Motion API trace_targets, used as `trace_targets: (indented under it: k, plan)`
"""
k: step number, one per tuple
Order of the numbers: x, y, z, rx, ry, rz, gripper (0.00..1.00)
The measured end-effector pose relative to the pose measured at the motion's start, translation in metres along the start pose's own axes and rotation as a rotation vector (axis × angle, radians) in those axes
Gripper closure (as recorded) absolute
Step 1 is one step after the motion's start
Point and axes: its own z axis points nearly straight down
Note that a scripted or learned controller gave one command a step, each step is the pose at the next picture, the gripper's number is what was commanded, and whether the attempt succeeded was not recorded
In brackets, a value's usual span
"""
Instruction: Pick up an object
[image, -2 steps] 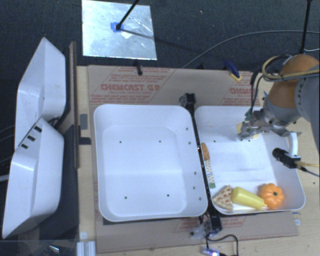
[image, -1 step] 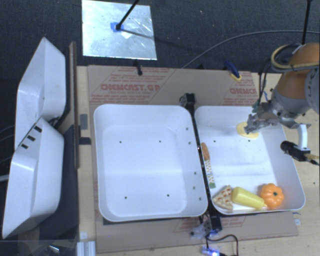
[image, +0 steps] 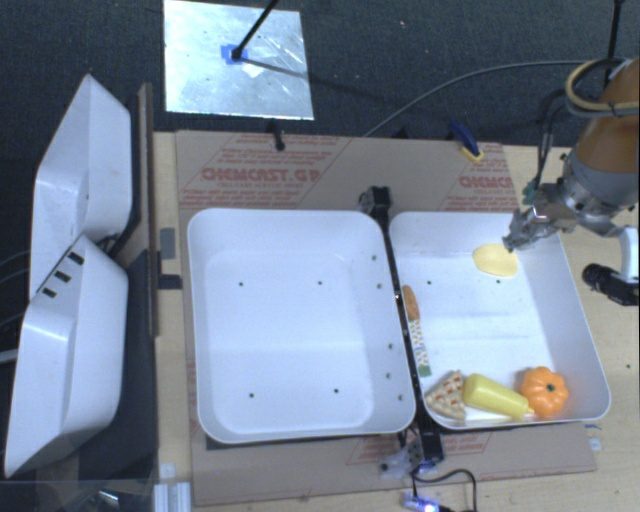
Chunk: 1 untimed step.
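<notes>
The right bin (image: 570, 290) holds a pale yellow flat round piece (image: 494, 261) near its far side. Along its near edge lie a pizza slice (image: 447, 394), a yellow corn-like piece (image: 494, 396) and a small orange pumpkin (image: 543, 391). A thin orange-and-patterned stick (image: 413, 325) lies against the bin's left wall. My gripper (image: 522, 236) hangs at the far right of this bin, its tip just right of and above the pale yellow piece. Nothing shows between the fingers.
The left bin (image: 290, 320) sits beside the right one, with a black divider clamp (image: 378, 198) between them. Two white bins (image: 75, 270) are stacked off the bench at the left. A blue-and-yellow clip (image: 466, 142) lies on the cardboard behind the right bin.
</notes>
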Motion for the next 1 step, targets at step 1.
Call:
trace_targets:
  k: [1]
  plan:
    - [-0.0002,0.0012,-0.0532,0.001,0.000,0.000,1.00]
